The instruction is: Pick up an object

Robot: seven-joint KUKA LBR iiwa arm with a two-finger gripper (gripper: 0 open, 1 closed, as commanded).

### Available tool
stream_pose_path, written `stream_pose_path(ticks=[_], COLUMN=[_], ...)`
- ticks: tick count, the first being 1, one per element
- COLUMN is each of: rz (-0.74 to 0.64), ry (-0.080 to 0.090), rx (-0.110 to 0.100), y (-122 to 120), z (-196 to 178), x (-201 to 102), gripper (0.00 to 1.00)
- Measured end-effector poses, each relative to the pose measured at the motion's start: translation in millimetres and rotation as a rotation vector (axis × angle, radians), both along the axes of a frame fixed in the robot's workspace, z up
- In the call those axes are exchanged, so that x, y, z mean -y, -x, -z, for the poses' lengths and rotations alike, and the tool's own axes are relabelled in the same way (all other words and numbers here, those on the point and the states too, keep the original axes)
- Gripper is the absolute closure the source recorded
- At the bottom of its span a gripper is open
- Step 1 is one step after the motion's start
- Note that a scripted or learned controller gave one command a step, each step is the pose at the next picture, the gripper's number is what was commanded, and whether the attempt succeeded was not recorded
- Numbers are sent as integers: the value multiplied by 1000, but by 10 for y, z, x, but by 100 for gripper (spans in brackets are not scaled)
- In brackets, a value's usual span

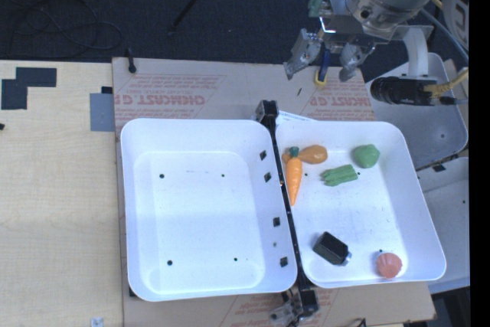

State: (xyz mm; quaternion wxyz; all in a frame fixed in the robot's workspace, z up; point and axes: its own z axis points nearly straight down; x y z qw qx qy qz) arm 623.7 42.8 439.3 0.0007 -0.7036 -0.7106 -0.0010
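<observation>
the claw hangs above the far edge of the right bin, fingers spread apart with nothing between them. in that bin lie a toy carrot by the divider, an orange piece touching it, a green piece, a green lump, a black block and a pink ball.

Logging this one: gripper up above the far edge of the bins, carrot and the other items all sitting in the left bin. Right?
Not quite. In the camera view the carrot, the black block and the other items lie in the right bin, not the left one. The gripper does hang above the bins' far edge, with nothing between its open fingers.
</observation>
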Motion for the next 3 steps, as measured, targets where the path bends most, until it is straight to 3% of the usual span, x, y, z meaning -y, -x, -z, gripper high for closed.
stream_pose_path(ticks=[1, 2, 3], rz=[3, 3, 4], ry=[1, 1, 0], rx=[-2, -3, 2], y=[183, -204, 331], z=[-193, -376, -1031], x=[-627, -1422, -1768], gripper=[0, 0, 0])
